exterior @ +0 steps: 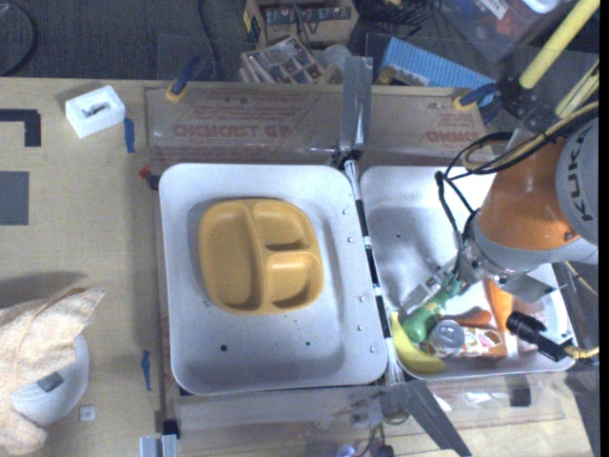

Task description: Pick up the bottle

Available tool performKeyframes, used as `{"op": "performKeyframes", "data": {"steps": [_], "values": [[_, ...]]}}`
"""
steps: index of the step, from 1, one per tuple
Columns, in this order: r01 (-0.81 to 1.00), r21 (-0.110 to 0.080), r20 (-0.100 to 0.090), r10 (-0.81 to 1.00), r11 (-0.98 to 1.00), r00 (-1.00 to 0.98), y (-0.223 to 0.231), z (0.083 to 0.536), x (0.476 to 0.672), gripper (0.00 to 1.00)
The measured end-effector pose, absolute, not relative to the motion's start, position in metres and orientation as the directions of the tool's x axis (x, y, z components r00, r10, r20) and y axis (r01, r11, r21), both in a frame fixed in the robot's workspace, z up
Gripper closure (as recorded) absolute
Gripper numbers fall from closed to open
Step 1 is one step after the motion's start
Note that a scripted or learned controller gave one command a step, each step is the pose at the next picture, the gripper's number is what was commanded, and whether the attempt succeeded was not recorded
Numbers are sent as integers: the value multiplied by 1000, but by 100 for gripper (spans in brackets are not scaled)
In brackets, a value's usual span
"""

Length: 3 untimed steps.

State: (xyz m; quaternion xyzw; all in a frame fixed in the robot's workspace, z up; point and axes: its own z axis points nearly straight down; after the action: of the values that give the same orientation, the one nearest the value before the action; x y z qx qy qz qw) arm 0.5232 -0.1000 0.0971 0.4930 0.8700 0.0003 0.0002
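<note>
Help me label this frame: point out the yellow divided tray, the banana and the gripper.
yellow divided tray (pixel 259 253), camera view, centre divider.
banana (pixel 411 348), camera view, curved yellow body.
gripper (pixel 440 289), camera view, at the fingertips.

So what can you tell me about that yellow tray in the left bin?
The mustard-yellow plastic tray is a rounded square with three compartments: one long section on its left and two smaller ones on its right, split by raised ridges. It looks like smooth, matte plastic. It lies flat and upright, slightly above centre, on the floor of the left shallow white bin, apart from the bin's walls.
</note>
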Motion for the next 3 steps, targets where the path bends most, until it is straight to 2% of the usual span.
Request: {"op": "performKeyframes", "data": {"steps": [1,2,3], "values": [[861,5,-4,861,509,-509,-102,108,524,100],[908,6,-8,908,419,-418,-204,89,549,100],[907,6,-5,907,420,-420,-202,88,549,0]]}}
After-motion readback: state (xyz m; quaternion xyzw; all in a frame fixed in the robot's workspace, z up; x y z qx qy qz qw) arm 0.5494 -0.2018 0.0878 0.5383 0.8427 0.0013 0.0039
